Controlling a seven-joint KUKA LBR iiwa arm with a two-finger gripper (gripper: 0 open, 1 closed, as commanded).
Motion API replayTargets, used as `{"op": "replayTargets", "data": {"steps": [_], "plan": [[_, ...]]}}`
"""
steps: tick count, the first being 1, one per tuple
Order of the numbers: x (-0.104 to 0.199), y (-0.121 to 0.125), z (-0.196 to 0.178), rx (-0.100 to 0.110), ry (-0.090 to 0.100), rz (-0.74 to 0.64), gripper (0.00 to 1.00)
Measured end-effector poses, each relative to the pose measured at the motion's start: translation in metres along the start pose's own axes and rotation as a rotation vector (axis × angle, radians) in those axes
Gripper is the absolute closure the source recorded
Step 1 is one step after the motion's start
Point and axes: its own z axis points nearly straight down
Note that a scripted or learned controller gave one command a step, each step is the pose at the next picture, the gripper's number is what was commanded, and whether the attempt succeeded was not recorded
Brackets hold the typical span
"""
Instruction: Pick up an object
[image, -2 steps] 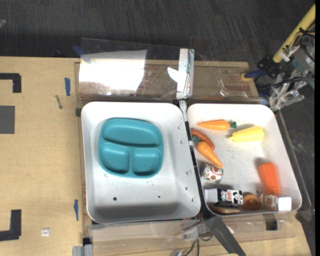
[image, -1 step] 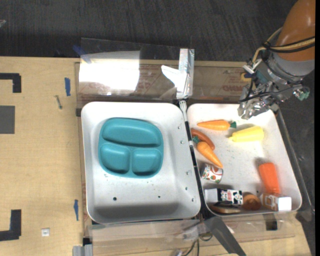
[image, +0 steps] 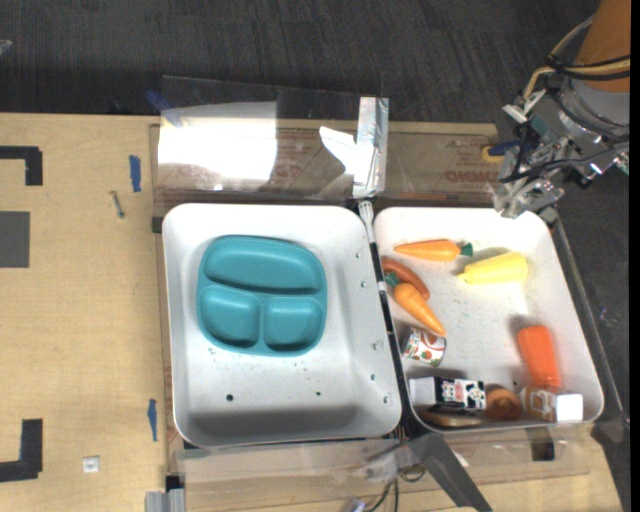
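Observation:
My gripper (image: 527, 196) hangs at the upper right, just above the far right corner of the right bin (image: 578, 310). Nothing shows between its fingers. In that bin lie a carrot (image: 428, 249) at the back, a yellow piece (image: 492, 268) beside it, and two more carrots (image: 412, 297) along the left wall. An orange bottle (image: 538, 356) rests near the right wall. A small red-and-white can (image: 423, 346) stands lower left. A black-and-white carton (image: 460, 393) and other small items sit along the front edge.
The left bin (image: 345, 390) holds a teal divided plate (image: 262, 292). A clear plastic panel (image: 300, 150) stands behind both bins. Cables trail from the wrist (image: 575, 120) at the upper right. Tan bench surface (image: 75, 300) stretches to the left.

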Motion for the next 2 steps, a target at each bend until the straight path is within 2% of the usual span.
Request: {"op": "replayTargets", "data": {"steps": [1, 2], "plan": [[0.014, -0.020, -0.022, -0.002, 0.001, -0.125, 1.00], [0.000, 0.004, 0.044, -0.012, 0.007, -0.144, 1.00]]}}
